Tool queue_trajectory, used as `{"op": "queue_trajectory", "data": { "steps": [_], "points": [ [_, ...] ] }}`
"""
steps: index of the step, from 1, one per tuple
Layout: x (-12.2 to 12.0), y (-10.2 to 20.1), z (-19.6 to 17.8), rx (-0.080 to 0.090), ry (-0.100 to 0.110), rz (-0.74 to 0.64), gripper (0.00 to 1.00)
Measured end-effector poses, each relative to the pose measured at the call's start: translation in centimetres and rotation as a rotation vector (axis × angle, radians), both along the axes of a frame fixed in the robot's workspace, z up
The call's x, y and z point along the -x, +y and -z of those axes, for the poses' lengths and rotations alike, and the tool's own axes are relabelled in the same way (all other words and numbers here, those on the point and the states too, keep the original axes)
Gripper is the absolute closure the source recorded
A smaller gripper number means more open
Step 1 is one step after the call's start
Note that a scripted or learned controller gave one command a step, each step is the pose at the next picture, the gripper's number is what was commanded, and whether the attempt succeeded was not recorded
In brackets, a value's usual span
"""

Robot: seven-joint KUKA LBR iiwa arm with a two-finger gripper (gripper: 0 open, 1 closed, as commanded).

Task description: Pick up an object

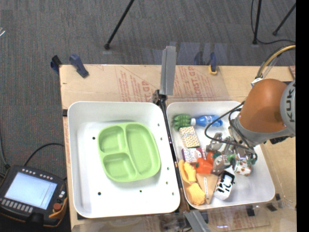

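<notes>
My gripper [223, 159] hangs low over the middle of the right bin [260, 190], under the orange wrist band [263, 105]. It sits just right of a red-orange toy [204, 166] and left of a small white patterned cup [244, 168]. A black-and-white object [223, 184] lies right below it. Further left in the same bin are a checked box [189, 137], a small pink-and-white box [191, 154], a green toy [181, 121] and a blue bottle [208, 121]. Yellow and orange soft pieces [195, 192] lie at the front left. I see nothing lifted.
The left bin [82, 129] holds a green divided plate [129, 151]. A grey post [168, 74] stands behind the gap between the bins. A teach pendant [31, 192] lies on the floor at lower left, and tripod legs [120, 18] stand behind the bench.
</notes>
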State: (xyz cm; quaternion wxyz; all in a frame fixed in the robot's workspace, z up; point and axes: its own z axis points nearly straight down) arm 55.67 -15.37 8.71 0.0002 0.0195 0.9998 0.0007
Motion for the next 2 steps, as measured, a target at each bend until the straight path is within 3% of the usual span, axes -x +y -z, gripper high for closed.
{"op": "queue_trajectory", "data": {
  "steps": [1,2],
  "points": [
    [8.0,4.9,-0.2,0.009,-0.006,0.258,1.0],
    [7.5,3.0,-4.8,0.002,0.002,0.864,1.0]
  ]
}}
